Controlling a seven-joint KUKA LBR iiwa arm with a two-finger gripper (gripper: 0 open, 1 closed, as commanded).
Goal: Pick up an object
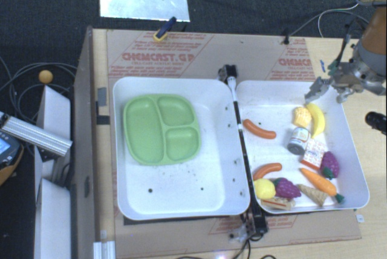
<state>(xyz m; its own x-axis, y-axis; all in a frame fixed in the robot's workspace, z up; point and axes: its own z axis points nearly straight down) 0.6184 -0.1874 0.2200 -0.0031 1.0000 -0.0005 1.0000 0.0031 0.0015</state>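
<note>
Claw (329, 89) seen spread and empty over the far right corner of the right bin (266, 108) — the banana (316, 118) just below it is judged light, stiff, slick plastic, best pinched across its narrow middle.

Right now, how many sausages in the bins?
2. One sausage lies alone in the right bin, near the divider at mid-height. The other sausage lies lower down, just above the lemon. More could be hidden under the toy pile.
</note>
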